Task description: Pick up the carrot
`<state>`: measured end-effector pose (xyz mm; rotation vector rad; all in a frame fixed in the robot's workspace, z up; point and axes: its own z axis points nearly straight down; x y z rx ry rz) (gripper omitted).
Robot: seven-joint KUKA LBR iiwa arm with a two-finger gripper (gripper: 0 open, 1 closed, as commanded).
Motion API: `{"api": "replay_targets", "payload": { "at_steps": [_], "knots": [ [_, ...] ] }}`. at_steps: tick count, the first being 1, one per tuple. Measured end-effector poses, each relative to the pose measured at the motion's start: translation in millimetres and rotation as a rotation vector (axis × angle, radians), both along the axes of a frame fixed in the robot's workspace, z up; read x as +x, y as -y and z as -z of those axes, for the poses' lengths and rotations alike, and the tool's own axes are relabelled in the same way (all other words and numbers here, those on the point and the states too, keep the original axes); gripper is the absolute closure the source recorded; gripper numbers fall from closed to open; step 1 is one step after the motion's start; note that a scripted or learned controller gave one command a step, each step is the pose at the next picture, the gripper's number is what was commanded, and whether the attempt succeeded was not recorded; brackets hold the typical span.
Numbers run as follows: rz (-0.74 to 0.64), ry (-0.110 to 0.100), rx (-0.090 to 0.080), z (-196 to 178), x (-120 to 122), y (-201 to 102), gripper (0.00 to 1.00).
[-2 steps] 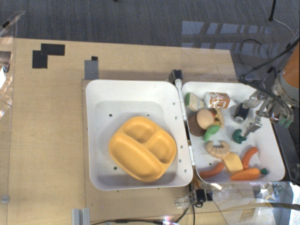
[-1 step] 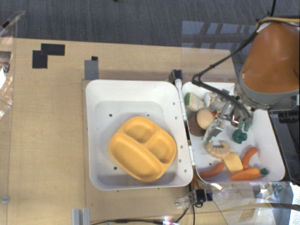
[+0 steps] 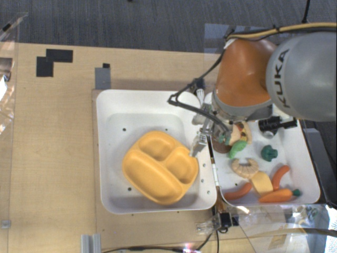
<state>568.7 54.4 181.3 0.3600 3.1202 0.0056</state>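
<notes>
The carrot [image 3: 275,196] is orange with a green stub at its right end. It lies flat along the front edge of the right bin [image 3: 308,157], near that bin's front right corner. My gripper [image 3: 202,139] hangs under the orange wrist band over the divide between the two bins, well to the left of the carrot and farther back. Nothing shows in its grasp.
Around the carrot lie a yellow cheese wedge [image 3: 261,183], a red sausage [image 3: 238,192], an orange pepper-like piece [image 3: 281,175], a round sliced piece [image 3: 245,166], a green broccoli [image 3: 269,153] and a green leafy piece [image 3: 238,147]. A yellow divided plate [image 3: 160,166] sits in the left bin [image 3: 113,141].
</notes>
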Motion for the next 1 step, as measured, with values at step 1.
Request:
{"api": "replay_targets", "payload": {
  "at_steps": [1],
  "knots": [
    [-0.537, 0.023, -0.008, -138.8, 22.5, 43.6, 0.00]
  ]
}}
